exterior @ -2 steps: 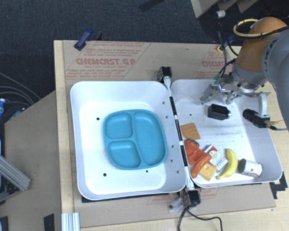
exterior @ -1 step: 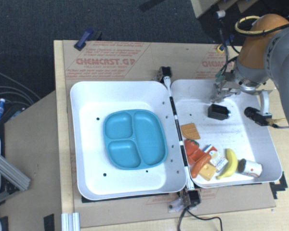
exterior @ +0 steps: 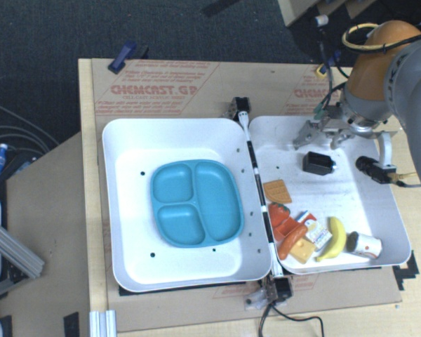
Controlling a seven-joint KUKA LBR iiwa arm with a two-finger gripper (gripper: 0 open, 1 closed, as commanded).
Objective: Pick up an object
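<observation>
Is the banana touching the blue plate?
Apart. The camera view shows the banana in the right bin and the blue plate in the left bin, with the bin walls between them.

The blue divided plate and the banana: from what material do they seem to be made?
The blue divided plate looks like moulded plastic: one even colour, a matt-to-satin surface and rounded compartment ridges. The banana is probably a plastic toy, judging by its uniform bright yellow and smooth look, though it is too small to be sure.

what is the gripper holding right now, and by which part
Nothing that can be seen. The gripper hangs over the right bin, above the black block, which lies on the bin floor apart from it.
</observation>
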